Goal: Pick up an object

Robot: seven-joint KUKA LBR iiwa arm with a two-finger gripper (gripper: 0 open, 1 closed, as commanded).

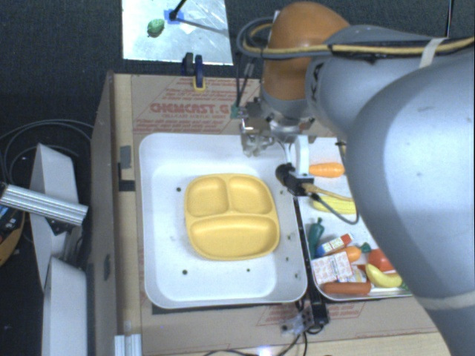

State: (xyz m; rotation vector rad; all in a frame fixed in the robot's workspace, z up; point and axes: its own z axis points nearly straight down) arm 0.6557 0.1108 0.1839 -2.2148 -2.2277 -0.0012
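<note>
Reaching in from the right, the grey arm (401, 147) fills much of the view, its orange band (300, 50) sitting above the wrist. The jaws (256, 143) hang at the far rim of the left bin (167, 221), near that bin's upper right corner. Whether the jaws are apart or together cannot be told from this slant, since the metal parts there blur into one another, and no object shows between them.

A yellow divided plate (230, 217) lies in the middle of the left bin, flat, with two small compartments on its far side and one wide compartment on its near side. It sits well apart from the jaws, nearer the camera and a little to the left of them.

Most of the loose things lie in the right bin (397, 294), largely hidden under the arm. An orange carrot (326, 170) lies near that bin's far end, just to the right of the jaws and across the wall between the two bins. A yellow banana (334, 202) lies just in front of the carrot. Toward the near end sits a cluster of small toy foods (345, 265), among them a green piece, red pieces, a second yellow banana shape and a printed packet.
</note>
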